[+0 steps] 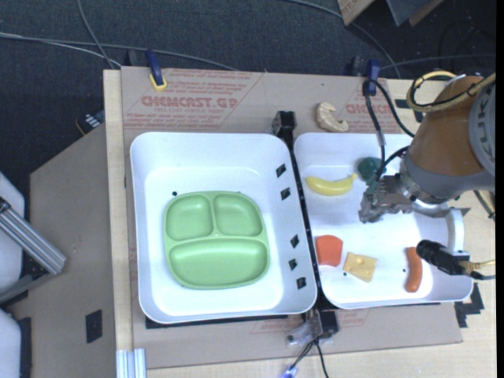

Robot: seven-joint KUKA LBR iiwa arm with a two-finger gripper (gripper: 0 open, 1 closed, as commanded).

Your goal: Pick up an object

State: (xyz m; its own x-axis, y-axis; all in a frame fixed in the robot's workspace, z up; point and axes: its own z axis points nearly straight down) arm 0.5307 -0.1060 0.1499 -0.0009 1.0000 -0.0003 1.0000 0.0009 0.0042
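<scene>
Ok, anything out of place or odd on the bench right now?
One thing: a beige, croissant-like item lies on the cardboard behind the right bin, outside both bins. The banana, orange piece, cheese and sausage sit in that bin; the green tray sits in the left one.

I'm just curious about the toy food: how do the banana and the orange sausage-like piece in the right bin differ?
The banana is yellow; the sausage is orange-red. The banana lies crosswise near the bin's far side, curved; the sausage lies nearly straight, pointing front to back, near the front right corner. Both are small elongated pieces lying loose in the right bin.
</scene>
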